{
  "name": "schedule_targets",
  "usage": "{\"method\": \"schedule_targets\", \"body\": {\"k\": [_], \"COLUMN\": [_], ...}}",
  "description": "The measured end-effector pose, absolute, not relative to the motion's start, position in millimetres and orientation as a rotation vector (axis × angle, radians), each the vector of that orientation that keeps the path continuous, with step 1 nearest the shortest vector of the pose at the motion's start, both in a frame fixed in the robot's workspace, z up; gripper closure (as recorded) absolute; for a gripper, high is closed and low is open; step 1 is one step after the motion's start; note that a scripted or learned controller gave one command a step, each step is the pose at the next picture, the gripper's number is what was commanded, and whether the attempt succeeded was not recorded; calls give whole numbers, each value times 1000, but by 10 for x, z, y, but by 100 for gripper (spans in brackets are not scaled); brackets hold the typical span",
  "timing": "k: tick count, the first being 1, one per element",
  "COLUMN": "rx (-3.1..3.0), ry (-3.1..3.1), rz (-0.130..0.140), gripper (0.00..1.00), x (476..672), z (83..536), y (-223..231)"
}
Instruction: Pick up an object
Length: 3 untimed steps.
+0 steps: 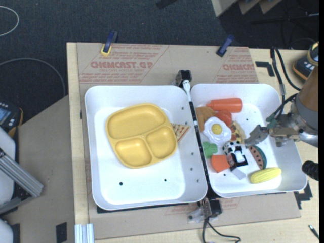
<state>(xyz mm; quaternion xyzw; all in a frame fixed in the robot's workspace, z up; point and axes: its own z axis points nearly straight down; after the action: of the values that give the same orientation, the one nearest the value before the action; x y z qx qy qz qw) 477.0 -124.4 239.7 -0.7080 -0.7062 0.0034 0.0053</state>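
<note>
The right bin (263,92) is the landmark here: it holds the whole jumble of toy food, so anything worth picking sits inside it. A fried egg (216,130) lies near its middle, a red sausage (225,104) toward its far wall, a yellow corn cob (265,175) by its near wall, a watermelon slice (259,157) just above the cob, and an orange wedge (219,163) next to a black-and-white block (235,151). The pieces crowd and touch one another, which leaves little free room for a clean grasp.

The gripper (255,135) comes in over the bin's right wall, low and tilted toward the pile, its tip just right of the egg and above the watermelon slice. That lean suggests it is lining up on something at the heap's edge. Nothing shows between the jaws, and I cannot tell how far apart they stand.

Left of the right bin, the other bin (98,135) carries a yellow divided plate (140,134), well apart from the arm and likely not the target.
</note>
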Motion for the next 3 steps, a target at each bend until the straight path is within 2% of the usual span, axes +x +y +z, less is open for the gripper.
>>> {"method": "schedule_targets", "body": {"k": [1, 2, 3], "rx": [-2221, -2217, -2218], "ry": [-2221, -2215, -2215], "rz": [0, 6, 5], "gripper": [0, 0, 0], "x": [4795, 4722, 4716], "z": [2450, 1832, 1396], "y": [-1242, -1236, -1268]}}
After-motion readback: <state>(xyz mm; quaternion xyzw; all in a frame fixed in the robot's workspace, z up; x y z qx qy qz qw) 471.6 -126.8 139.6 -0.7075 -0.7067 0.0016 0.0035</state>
